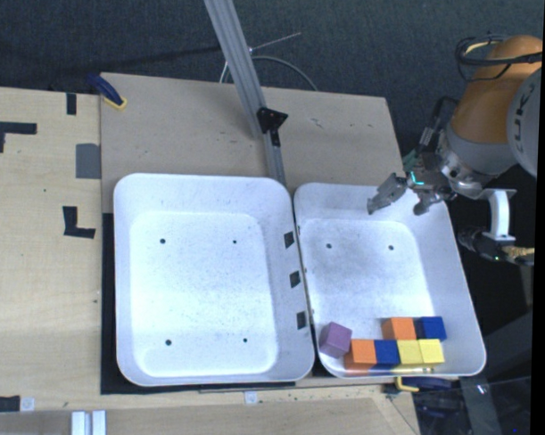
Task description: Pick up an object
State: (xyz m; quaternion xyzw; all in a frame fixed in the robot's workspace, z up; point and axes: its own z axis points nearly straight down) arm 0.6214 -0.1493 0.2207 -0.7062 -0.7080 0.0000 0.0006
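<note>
Small blocks cluster in the near corner of the right bin [449, 263]: a purple block [337, 337], two orange blocks [363, 352] [399, 329], two blue blocks [432, 328] [386, 352] and yellow blocks [420, 353]. My gripper [404, 197] hangs over the far edge of the right bin, well away from the blocks. Its two fingers stand apart, one finger [384, 195] pointing left, and nothing is between them.
The left bin [199, 272] lies beside the right one, sharing a raised rim in the middle. A slanted metal pole [242, 64] rises behind the bins. The grey arm with its orange band [491, 95] comes in from the upper right.
</note>
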